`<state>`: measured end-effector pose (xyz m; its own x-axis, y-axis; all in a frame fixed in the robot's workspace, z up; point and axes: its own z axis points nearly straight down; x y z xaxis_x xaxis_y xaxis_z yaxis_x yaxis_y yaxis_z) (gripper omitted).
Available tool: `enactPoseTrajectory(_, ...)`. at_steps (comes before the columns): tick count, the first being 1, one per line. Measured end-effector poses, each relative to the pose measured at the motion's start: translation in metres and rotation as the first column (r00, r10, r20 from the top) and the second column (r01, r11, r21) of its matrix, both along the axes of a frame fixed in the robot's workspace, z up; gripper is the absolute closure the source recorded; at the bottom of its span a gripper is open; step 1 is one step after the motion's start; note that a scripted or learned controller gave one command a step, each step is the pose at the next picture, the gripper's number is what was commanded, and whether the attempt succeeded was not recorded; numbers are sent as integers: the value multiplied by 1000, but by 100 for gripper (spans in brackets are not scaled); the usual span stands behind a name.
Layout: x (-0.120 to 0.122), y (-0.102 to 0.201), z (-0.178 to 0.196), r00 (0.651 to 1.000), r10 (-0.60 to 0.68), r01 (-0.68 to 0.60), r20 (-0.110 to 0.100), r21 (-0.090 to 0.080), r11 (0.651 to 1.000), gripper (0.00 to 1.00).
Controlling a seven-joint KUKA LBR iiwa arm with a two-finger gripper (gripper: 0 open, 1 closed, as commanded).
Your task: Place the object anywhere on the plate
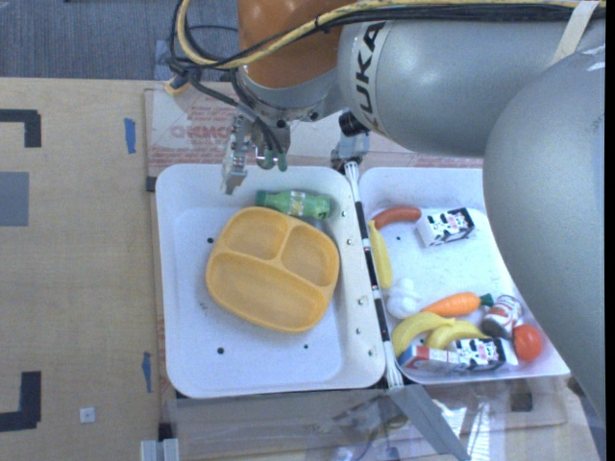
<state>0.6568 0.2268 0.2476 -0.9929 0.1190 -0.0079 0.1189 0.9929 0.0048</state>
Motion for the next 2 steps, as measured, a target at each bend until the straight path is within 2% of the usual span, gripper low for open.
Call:
enactPoseTrajectory(1, -24, -17, -20, 1000, 20, -20, -5, -2, 1000, 100)
enactPoseTrajectory(2, -4, 0, -42, 884, 467, -467, 1, -3, 884, 100)
